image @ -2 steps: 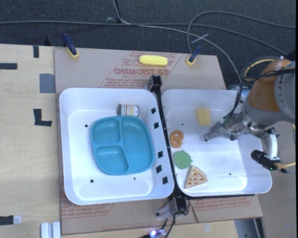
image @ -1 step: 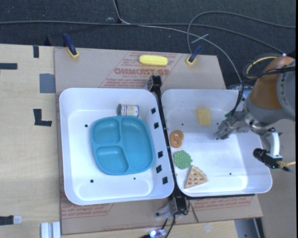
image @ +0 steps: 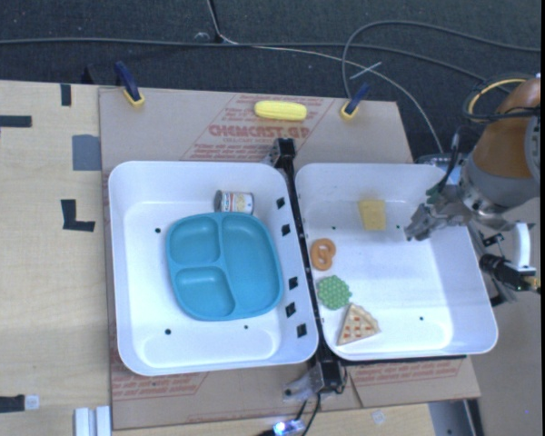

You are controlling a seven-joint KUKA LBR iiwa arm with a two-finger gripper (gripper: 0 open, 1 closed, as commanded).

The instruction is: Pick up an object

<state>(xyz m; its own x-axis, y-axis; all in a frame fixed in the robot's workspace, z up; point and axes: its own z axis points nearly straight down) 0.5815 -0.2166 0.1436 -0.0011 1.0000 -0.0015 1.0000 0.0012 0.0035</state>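
The gripper (image: 420, 228) hangs low over the right bin (image: 454, 334), near that bin's right wall and toward its far half, at the end of the grey arm (image: 501, 166) with its orange band. From this slanted look down I cannot tell whether it is spread or pressed together, and nothing can be seen held in it. Taking the right bin as the landmark, four small things lie inside it: a pale yellow block (image: 372, 213) sits in the far middle, left of the gripper and apart from it; an orange pretzel (image: 322, 253) lies near the left wall; a green round piece (image: 333, 291) sits just in front of the pretzel; and a pizza slice (image: 355, 324) lies closest to the near wall, just beside the green piece. Left of the right bin, touching it along a black clipped seam, stands the left bin (image: 136, 334), which carries a blue divided plate (image: 223, 266) and a small can (image: 233, 202) lying on its side just beyond the plate. Beyond the two bins, on the cardboard sheet (image: 163, 125) covering the surface, rests a yellow banana (image: 280, 110).
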